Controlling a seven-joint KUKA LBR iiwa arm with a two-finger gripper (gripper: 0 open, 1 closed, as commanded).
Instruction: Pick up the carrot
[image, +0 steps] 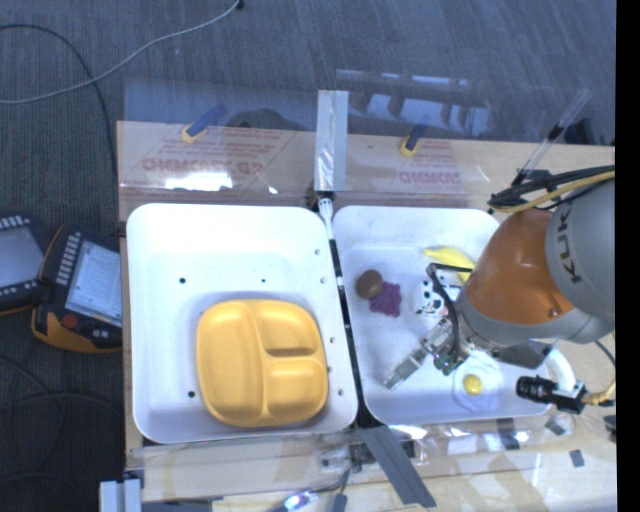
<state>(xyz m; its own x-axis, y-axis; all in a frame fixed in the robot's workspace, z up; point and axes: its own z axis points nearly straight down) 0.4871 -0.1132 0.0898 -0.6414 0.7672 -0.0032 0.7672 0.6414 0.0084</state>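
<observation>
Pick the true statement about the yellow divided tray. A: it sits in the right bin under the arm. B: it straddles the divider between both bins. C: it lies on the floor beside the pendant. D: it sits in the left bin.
D: the yellow divided tray rests wholly inside the left bin, short of the divider.

A single fixed camera looks down at a slant from above the bench, far enough to frame both shallow white plastic bins (232, 225) side by side. The grey arm with the orange band (535, 275) enters from three o'clock. Dark carpet floor (60, 130) fills nine to twelve o'clock.
</observation>
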